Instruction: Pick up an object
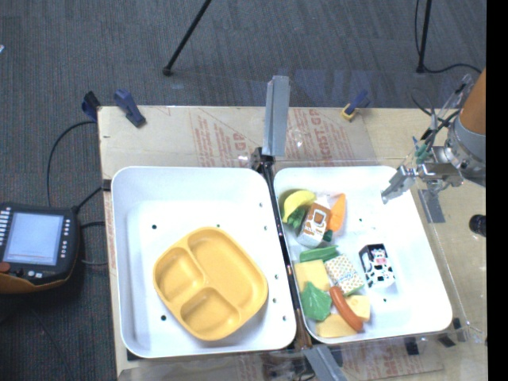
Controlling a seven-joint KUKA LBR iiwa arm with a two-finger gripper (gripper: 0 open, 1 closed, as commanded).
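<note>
While my arm reaches in from the right:
Gripper [416,175]: above the right bin's [425,248] far edge; finger state, I cannot tell.
Cow toy [378,266]: below-left of it.

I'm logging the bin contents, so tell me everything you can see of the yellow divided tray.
The yellow divided tray looks like matte plastic, a rounded rectangle with three compartments: one large, two smaller. It lies flat, face up and turned at a slant, on the floor of the left white bin, apart from its walls. Nothing rests in it or touches it.
</note>
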